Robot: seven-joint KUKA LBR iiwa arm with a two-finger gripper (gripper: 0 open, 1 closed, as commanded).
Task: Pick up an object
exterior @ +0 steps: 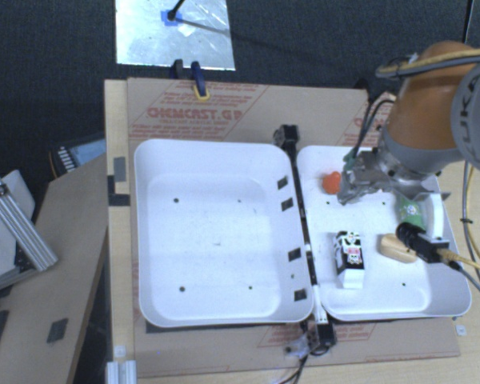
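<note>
A small round orange ball (pixel 330 182), perhaps fruit, lies in the right bin (pixel 384 294).

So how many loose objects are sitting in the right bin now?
4: a small orange ball by the gripper, a black-and-white box near the middle, a tan block and a green packet right. The arm may hide others.
</note>
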